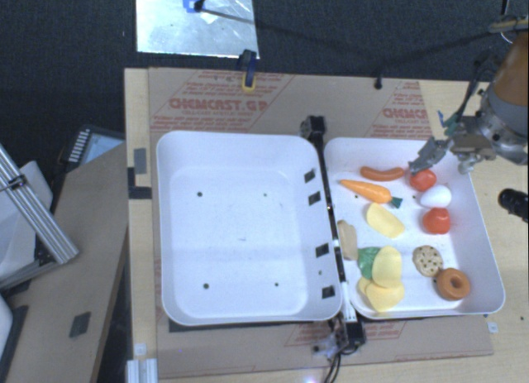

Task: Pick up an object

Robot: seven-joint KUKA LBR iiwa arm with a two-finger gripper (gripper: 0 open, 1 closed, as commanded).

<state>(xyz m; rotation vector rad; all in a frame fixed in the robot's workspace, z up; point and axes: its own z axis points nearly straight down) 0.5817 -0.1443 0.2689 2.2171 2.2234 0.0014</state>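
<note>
Bench-top right bin [488,265] crowds items beneath the gripper [431,158], finger state indeterminate; descent apparently risks clipping the tomato [422,180] against the adjacent sausage [383,173]

"CHEMCAST GP" on brown sheet [216,94], 2x.

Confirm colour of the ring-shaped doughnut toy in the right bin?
Brown ring-shaped doughnut toy, lower right corner of the right bin, clearest in the camera view.
</note>
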